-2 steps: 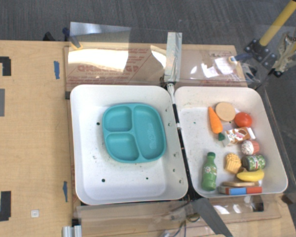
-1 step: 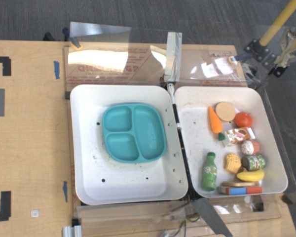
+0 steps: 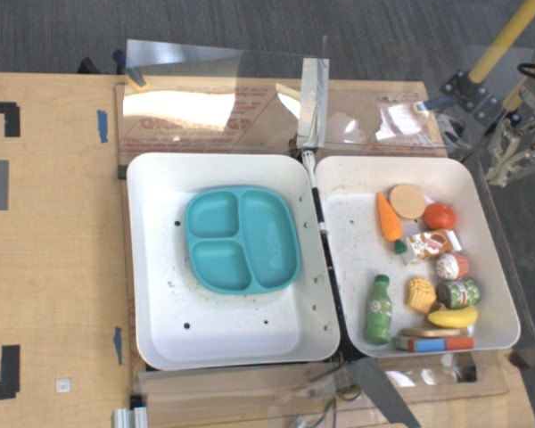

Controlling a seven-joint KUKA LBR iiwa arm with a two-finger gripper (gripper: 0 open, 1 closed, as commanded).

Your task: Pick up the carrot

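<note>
The carrot [image 3: 390, 218] is orange with a small green stub at its near end. It lies in the right bin [image 3: 348, 230], towards the far left of the cluster of toy food, pointing roughly away from the camera. Its top end touches a tan round disc [image 3: 407, 201]. The white bin floor to its left is bare.
A red tomato [image 3: 440, 216], white packet [image 3: 428, 243], corn [image 3: 420, 293], green can [image 3: 457, 292], banana [image 3: 452, 317] and green bottle [image 3: 378, 308] crowd the right bin. The left bin [image 3: 152, 239] holds a teal divided plate [image 3: 243, 238]. A yellow pole [image 3: 513, 25] and cabling stand at the far right.
</note>
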